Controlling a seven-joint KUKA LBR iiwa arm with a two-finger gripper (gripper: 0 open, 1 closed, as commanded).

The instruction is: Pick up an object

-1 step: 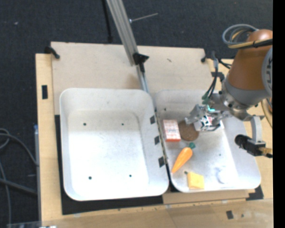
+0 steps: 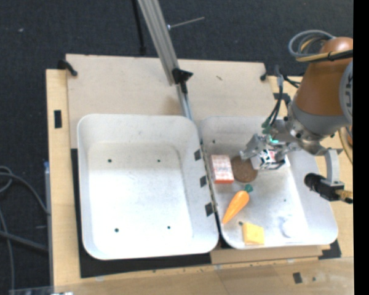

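The right bin (image 2: pixel 307 223) holds a pink and white box (image 2: pixel 222 168) near its left wall. A brown round object (image 2: pixel 244 170) lies just right of that box. An orange carrot (image 2: pixel 235 205) with a green tip lies below them, and a yellow wedge (image 2: pixel 253 233) sits near the front rim. My gripper (image 2: pixel 264 155) hangs low over the middle of the right bin, right beside the brown object's upper right edge. Nothing shows between its fingers.
The left bin (image 2: pixel 86 165) stands beside the right one, their walls touching at the middle. A slanted aluminium post (image 2: pixel 163 39) rises from the bench behind the bins. Cables lie on the floor at the left.
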